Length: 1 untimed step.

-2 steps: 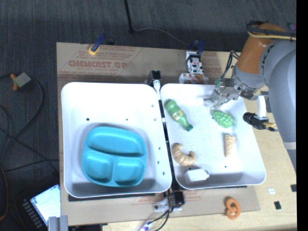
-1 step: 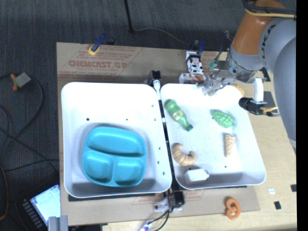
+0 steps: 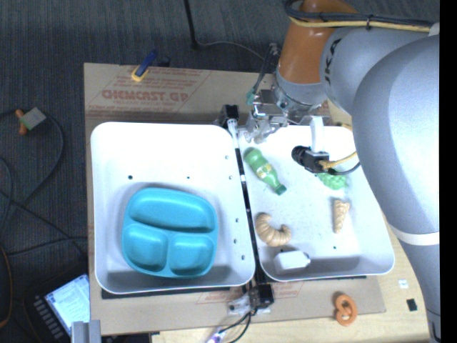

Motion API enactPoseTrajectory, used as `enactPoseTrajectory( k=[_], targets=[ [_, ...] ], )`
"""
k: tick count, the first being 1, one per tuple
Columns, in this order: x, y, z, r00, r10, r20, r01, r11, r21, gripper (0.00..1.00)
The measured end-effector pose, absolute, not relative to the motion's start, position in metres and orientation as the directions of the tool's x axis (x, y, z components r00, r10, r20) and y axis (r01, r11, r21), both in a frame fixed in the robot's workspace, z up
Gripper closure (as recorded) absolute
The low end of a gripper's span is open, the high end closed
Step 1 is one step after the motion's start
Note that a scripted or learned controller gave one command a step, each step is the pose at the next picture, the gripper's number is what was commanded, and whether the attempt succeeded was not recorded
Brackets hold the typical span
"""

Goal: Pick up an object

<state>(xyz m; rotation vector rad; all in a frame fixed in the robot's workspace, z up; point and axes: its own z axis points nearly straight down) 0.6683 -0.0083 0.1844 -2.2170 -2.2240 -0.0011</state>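
green bottle point(image 3: 263, 169) near end effector point(image 3: 258, 131)

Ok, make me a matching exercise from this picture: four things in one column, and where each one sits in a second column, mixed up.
Things:
1. blue divided tray
2. green bottle
3. croissant
4. pretzel

Places:
A. on the bench in front of the right bin
B. in the left bin
C. right bin, far end, close to the divider
D. right bin, near end, beside a white block

Pairs: 1-B, 2-C, 3-D, 4-A
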Motion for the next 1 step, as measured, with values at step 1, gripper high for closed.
enactPoseTrajectory(
  k=[1],
  targets=[
    [0.6220, -0.0970, 0.1924, 0.002, 1.000, -0.003, 1.000, -0.002, -0.001, 1.00]
  ],
)
